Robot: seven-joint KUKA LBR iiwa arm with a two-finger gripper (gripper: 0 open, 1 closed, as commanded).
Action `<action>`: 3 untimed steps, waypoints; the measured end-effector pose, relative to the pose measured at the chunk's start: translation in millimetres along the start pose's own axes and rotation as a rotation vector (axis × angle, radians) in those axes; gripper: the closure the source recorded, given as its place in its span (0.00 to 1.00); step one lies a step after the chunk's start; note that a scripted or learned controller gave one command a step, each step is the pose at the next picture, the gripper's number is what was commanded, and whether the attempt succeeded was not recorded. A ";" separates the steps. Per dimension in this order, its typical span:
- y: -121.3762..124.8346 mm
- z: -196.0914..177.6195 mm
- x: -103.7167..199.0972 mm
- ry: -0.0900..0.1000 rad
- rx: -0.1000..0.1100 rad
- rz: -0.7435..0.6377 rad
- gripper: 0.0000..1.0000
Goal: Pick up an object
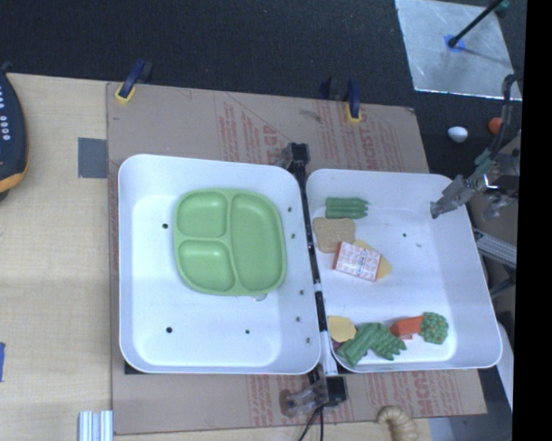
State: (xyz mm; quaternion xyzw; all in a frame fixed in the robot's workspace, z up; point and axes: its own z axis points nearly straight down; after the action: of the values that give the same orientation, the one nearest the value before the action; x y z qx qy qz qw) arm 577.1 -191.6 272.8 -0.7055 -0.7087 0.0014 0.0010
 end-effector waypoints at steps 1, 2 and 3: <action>-46.5 127.5 15.4 0.004 0.010 -0.001 0.00; -102.2 182.9 7.2 0.000 -0.001 -0.001 0.00; -39.0 151.0 46.8 -0.001 -0.004 -0.005 0.00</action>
State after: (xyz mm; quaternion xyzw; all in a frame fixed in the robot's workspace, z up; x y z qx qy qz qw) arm 537.3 -145.1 121.9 -0.7036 -0.7106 0.0001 -0.0008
